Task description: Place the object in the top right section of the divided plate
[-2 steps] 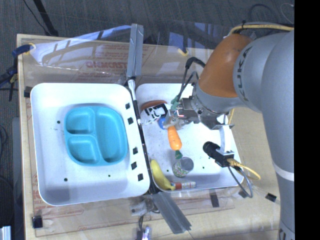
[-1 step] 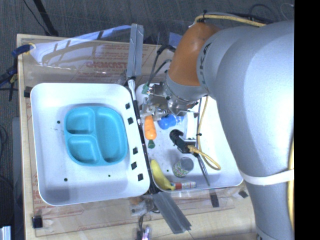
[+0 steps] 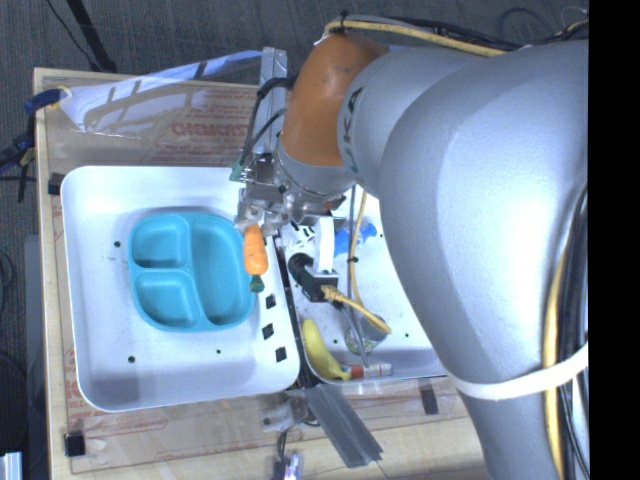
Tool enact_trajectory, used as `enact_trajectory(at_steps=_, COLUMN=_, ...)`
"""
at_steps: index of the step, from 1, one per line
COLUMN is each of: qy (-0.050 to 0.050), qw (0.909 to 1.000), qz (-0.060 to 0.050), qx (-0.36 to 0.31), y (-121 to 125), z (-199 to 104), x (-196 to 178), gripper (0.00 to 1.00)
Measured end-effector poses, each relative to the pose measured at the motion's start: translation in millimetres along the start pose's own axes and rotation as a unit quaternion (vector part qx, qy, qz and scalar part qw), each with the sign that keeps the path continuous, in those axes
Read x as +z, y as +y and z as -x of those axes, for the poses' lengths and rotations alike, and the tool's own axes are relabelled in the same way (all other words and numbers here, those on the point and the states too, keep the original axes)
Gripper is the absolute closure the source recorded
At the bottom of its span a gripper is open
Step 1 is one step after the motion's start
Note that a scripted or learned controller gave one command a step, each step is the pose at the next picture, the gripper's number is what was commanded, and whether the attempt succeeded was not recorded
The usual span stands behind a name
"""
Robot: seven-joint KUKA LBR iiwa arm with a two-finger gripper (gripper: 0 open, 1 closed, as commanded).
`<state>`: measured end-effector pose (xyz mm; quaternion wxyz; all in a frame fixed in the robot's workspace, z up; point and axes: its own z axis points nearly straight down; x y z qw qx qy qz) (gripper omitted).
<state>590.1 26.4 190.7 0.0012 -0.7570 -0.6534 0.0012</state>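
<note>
Looking down on the bench from the camera view, the grey arm (image 3: 470,168) with its orange band (image 3: 318,98) is reaching in from the right and hanging over the wall shared by the two shallow white bins. The two-finger gripper (image 3: 254,226) is pointing down at the right edge of the left white bin (image 3: 100,358). Its jaws are sitting narrow, pinched onto the upper end of a small orange toy carrot (image 3: 256,253). The carrot is hanging upright from the fingers, its green tip pointing towards the bin's near edge. It is sitting just over the right rim of the light blue divided plastic plate (image 3: 215,258), between that rim and the bin's right wall.

The plate is lying flat in the middle of the left bin. It is showing one large section along its right side and two smaller ones along its left, all three bare.

In the right white bin (image 3: 415,353), a yellow banana (image 3: 316,346) is lying by the near left corner, close to the wall, well below the carrot.
</note>
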Motion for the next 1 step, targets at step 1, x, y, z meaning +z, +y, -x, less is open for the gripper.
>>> enact_trajectory(at_steps=1, qy=0.000, qw=1.0000, qz=0.000, qx=0.000, y=0.1, z=0.4, x=0.0, gripper=0.00)
